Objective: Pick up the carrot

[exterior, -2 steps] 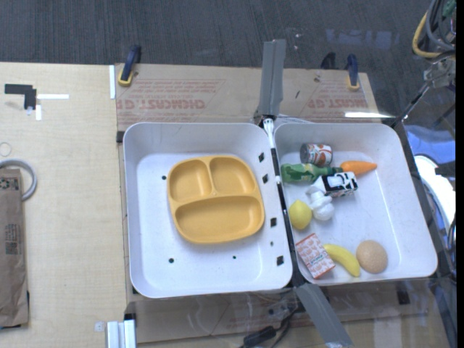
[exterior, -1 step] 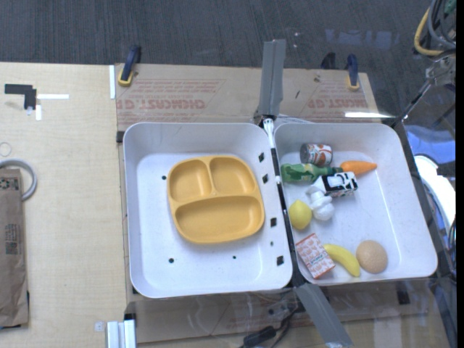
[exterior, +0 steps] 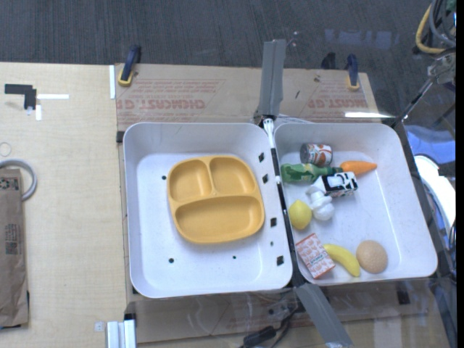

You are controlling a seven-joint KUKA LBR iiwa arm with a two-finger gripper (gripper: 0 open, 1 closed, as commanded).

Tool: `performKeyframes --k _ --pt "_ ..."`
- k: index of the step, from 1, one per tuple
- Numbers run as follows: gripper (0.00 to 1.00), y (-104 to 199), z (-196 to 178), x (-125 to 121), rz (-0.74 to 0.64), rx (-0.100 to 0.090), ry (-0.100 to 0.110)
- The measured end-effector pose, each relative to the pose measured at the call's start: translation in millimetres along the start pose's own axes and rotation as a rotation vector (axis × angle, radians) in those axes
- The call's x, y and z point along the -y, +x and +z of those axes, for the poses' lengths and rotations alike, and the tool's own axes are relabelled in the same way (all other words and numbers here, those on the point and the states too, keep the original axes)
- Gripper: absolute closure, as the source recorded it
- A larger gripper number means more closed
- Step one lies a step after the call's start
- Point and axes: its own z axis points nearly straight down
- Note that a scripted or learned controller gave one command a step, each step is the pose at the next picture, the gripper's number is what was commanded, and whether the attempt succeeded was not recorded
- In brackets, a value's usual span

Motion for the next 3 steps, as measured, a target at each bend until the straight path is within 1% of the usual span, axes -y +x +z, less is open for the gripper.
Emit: performKeyframes --k 1,2,3 --pt "1.0 33.3 61.5 11.7 -0.356 -0.018 -0.02" --pt "1.0 32.3 53.1 11.0 -0.354 -0.016 -0.019" --pt "1.0 -27.8 97.9 34.3 -0.142 -0.02 -0.017"
